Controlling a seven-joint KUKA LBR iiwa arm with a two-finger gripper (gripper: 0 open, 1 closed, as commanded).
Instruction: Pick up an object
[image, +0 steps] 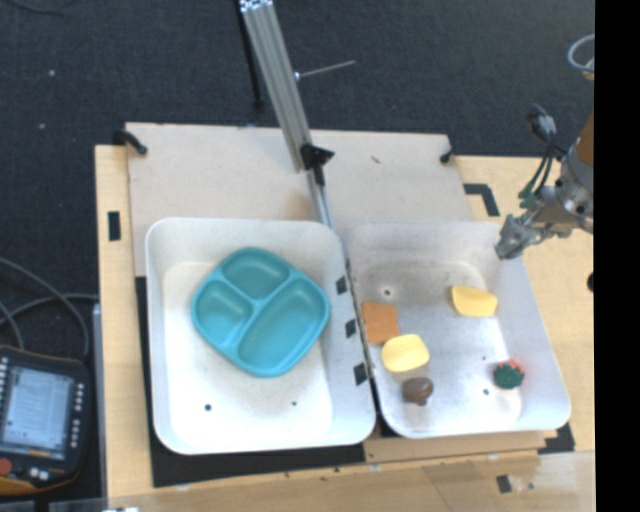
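Observation:
The right bin (430, 250) holds several small items: a yellow piece (474, 301) near its right side, an orange square (380, 321), a yellow lump (405, 352), a brown piece (418, 389) and a small green and red item (509, 374). My gripper (512, 240) hangs over the bin's upper right corner, above and to the right of the yellow piece. Nothing is seen between its fingers.
The left bin (170, 250) bears a teal divided plate (262, 310). A slanted metal rail (285, 95) runs down from the top to the gap between the bins. A control pendant (35, 410) lies off the bench at the lower left.

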